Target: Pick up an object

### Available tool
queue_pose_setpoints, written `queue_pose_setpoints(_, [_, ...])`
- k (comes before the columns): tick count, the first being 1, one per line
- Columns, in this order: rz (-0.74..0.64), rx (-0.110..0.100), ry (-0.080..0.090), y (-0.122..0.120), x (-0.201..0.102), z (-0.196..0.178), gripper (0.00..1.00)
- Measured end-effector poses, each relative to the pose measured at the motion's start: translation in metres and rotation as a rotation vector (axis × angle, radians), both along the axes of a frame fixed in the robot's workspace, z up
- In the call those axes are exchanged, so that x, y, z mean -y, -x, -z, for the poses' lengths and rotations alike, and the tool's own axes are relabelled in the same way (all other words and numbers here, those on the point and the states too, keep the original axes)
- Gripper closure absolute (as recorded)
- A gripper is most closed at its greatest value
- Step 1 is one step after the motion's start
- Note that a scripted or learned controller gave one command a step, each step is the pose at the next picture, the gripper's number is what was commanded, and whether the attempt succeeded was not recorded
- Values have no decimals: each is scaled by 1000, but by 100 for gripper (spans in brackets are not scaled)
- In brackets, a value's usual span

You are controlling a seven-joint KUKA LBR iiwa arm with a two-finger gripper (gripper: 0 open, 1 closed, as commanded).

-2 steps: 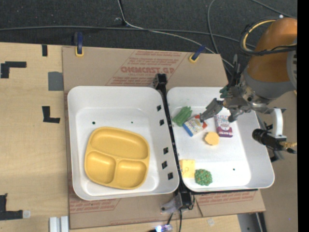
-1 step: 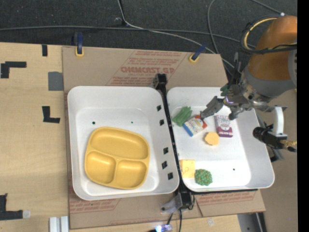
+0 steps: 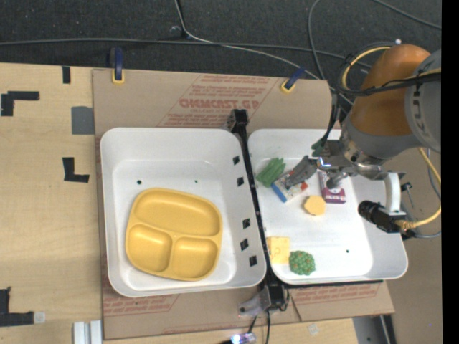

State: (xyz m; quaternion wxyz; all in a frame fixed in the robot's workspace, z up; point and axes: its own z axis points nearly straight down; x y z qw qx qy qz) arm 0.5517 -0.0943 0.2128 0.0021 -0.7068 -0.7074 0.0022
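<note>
Over the right bin: a grey arm with an orange band (image 3: pixel 391 77) reaches in from the right, its gripper (image 3: pixel 310 174) low above the bin's upper middle.
Bench: light wood (image 3: pixel 43 213) with a brown cardboard sheet (image 3: pixel 208 99) under two shallow white bins set side by side.
Left bin: white (image 3: pixel 118 145), holding a yellow divided plate (image 3: pixel 174 233) with three compartments, lying flat toward the near side.
Right bin: white (image 3: pixel 384 267), holding several small things.
Green ridged piece: (image 3: pixel 272 170) lies near the bin's upper left, just left of the gripper.
Blue stick: (image 3: pixel 278 193) lies slanted, just below the green piece and close under the gripper.
Red bit: (image 3: pixel 297 187) shows right by the fingers; what it is cannot be told.
Purple and white block: (image 3: pixel 335 195) sits just right of the gripper, below the wrist.
Round yellow piece: (image 3: pixel 314 206) rests near the bin's middle, just below the gripper.
Yellow square: (image 3: pixel 278 248) lies by the divider at the near left.
Green bumpy ball: (image 3: pixel 302 262) sits just beside the yellow square, near the front rim.
Fingers: dark and slanted toward the blue stick; whether they are released or clenched cannot be told, and nothing is clearly seen between them.
Step in hand: seemingly the reach or descent onto the cluster around the blue stick and red bit; no object is visibly lifted.
Next move: likely needs the fingers settled astride one single piece, clear of its close neighbours, then a firm closing and a straight lift.
</note>
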Motion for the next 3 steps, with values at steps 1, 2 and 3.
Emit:
queue_pose_setpoints(1, [1, 0, 0, 5, 7, 61, 0])
queue_pose_setpoints(2, [0, -1, 0, 7, 5, 125, 0])
queue_pose_setpoints(3, [-1, 2, -1, 6, 5, 112, 100])
